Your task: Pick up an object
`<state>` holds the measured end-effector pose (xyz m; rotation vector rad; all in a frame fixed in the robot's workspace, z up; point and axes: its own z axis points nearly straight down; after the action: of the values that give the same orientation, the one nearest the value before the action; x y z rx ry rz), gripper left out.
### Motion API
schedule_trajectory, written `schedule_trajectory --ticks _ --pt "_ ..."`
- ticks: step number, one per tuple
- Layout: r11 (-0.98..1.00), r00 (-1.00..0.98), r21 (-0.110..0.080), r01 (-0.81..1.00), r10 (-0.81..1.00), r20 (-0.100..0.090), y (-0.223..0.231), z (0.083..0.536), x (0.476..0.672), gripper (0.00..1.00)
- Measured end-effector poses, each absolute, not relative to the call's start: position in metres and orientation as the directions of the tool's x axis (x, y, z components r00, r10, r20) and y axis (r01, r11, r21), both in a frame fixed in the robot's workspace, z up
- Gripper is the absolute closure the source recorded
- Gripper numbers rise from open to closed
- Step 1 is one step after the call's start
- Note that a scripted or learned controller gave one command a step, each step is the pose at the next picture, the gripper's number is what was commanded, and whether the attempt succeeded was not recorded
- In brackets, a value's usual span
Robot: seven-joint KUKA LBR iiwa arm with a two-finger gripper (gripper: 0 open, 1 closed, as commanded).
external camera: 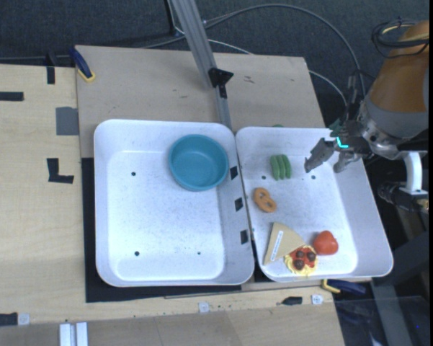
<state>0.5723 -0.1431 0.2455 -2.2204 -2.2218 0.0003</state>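
Gripper (331,158) above right bin (360,215), fingers spread, nothing between them. Green object (280,166) just left (apart). Blue bowl (198,162) in left bin (122,215).

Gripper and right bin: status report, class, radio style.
Gripper open, nothing between fingers, over right bin upper edge. Green piece nearest, unheld. Pretzel, wedge, tomato lie apart. Path clear.

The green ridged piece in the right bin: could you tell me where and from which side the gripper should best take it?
Probably from straight above, fingers closing across the short width of the green ridged piece. It lies flat and elongated, apart from the other items. The gripper hovers open just to its right.
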Motion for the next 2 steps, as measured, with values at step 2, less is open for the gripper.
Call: schedule_trajectory --ticks 2 --pt "0.001 -0.001 -0.005 1.000 1.000 0.001 -0.144 0.188 0.580 0.00"
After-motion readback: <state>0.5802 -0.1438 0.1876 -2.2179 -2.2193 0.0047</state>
